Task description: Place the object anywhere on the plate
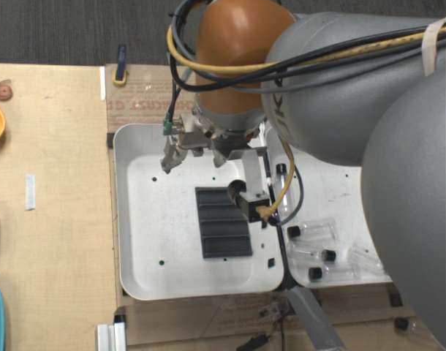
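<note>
Over white bin (pixel 139 265), end effector (pixel 194 161) seems spread, empty.

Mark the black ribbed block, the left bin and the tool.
black ribbed block (pixel 224 229): camera view, middle of its ridged top.
left bin (pixel 153 218): camera view, bare floor beside the block.
tool (pixel 194 159): camera view, midway between its fingertips.

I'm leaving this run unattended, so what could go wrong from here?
1. The gripper hangs by the black ribbed tray in the left bin with nothing between its fingers. The tray lies flat and looks wide, so a grasp may slip.
2. The clear black-capped tubes in the right bin lie bunched, so picking one may drag others.
</note>
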You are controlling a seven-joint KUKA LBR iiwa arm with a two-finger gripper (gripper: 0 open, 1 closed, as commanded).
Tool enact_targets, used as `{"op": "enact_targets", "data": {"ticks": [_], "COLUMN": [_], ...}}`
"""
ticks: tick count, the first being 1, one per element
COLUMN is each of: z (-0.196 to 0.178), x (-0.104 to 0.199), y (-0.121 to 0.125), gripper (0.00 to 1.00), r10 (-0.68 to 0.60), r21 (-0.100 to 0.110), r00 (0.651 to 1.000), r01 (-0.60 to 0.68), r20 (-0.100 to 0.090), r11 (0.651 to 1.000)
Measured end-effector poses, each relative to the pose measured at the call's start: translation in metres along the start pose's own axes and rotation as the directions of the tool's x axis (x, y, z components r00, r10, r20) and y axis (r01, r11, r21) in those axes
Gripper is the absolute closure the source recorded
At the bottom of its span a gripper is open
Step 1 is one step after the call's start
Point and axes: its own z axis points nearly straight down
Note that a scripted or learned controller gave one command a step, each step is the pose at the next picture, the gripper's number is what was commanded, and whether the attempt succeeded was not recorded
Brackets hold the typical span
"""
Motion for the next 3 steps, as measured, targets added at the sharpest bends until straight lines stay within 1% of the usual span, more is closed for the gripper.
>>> {"op": "enact_targets", "data": {"ticks": [1,2,3], "z": [-0.0077,-0.0076,-0.0148], "x": [-0.0023,-0.0025,-0.005], "y": [0.0005,0.0005,0.0011], "gripper": [1.0,0.0,1.0], "r10": [0.004,0.005,0.009], "r21": [0.003,0.003,0.007], "r00": [1.0,1.0,1.0], "r01": [-0.004,-0.005,-0.009], "r20": [0.002,0.002,0.005], "r11": [1.0,1.0,1.0]}}
